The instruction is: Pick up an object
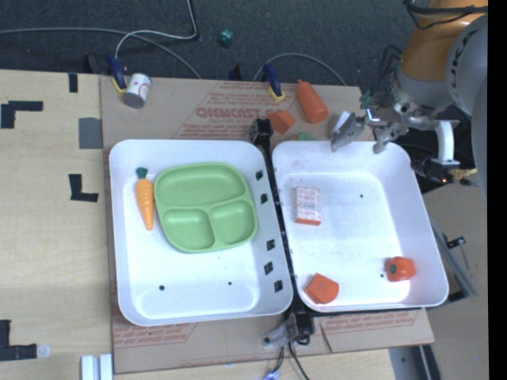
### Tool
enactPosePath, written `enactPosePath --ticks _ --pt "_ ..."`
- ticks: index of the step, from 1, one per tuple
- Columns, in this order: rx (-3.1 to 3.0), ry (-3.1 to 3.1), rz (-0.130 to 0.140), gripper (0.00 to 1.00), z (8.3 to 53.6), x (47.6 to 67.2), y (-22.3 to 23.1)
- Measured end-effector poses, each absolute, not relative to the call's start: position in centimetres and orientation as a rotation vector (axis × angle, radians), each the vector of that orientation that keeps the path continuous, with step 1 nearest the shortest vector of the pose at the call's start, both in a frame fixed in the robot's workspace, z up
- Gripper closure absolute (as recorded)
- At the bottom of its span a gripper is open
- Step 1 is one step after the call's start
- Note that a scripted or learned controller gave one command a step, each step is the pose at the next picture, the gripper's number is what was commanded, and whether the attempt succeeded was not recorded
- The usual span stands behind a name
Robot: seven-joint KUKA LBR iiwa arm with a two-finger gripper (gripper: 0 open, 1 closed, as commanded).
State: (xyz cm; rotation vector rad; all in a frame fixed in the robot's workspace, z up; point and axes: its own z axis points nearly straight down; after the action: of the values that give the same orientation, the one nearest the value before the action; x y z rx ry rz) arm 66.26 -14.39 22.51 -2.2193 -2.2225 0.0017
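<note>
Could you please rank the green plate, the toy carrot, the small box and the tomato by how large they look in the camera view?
1. Green plate, by far the largest.
2. Toy carrot.
3. Small box, shorter than the carrot but wider, so this order is unsure.
4. Tomato, smallest.

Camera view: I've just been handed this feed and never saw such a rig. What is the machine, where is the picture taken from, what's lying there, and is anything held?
One fixed camera looks down at a slant on a bench with two shallow white bins. The machine at the right is a robot arm, grey and orange, ending in a two-finger gripper that hovers open over the far edge of the right bin, holding nothing.

The right bin holds a small printed packet, an orange wedge and a small tomato-like toy. The left bin holds a green divided plate and a toy carrot beside it. Beyond the bins lie another orange carrot-like toy, a small orange piece and a small can.
</note>
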Motion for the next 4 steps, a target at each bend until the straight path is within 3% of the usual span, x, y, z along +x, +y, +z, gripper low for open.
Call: enactPosePath --ticks 1,2,3,4 --pt "-2.217 -2.222 0.002 0.00 19.2 63.2 -9.5" --pt "-2.226 -2.227 -0.008 0.00 9.8 62.4 -11.8" --pt "-2.236 -2.233 -0.018 0.00 9.2 60.9 -10.4" --pt "-2.224 -2.227 -0.009 0.00 9.0 64.5 -9.4"
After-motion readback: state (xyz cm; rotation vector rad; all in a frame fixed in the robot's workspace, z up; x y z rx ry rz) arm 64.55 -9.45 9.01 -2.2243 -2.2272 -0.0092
